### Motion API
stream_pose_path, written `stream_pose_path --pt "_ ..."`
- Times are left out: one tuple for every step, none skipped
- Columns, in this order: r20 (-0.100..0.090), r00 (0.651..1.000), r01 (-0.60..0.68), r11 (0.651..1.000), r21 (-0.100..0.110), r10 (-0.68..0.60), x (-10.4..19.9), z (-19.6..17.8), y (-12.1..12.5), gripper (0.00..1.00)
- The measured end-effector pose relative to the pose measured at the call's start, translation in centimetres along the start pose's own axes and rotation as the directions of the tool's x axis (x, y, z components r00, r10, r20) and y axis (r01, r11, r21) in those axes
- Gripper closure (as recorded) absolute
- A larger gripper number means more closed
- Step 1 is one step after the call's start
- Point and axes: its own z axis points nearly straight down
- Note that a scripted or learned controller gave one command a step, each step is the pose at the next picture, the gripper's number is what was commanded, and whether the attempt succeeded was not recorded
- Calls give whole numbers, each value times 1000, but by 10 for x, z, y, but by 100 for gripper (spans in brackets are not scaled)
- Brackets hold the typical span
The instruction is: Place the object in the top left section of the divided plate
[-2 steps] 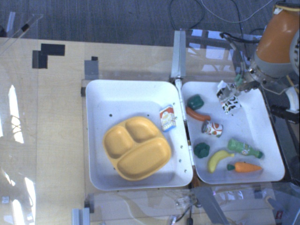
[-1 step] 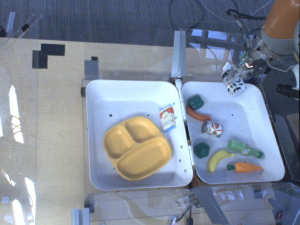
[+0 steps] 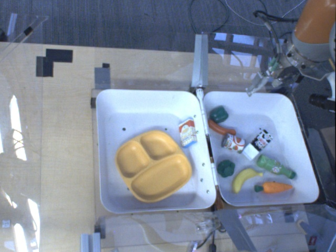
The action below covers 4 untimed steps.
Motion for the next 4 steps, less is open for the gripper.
stream_pose_path --pt "4 1000 8 1000 -5 -8 1 -10 3 100" --pt "-4 1000 -8 1000 5 8 105 55 -83 100" --pt "-5 989 145 989 4 -145 156 67 -139 100" --pt "-4 989 145 989 4 -145 156 67 -139 0"
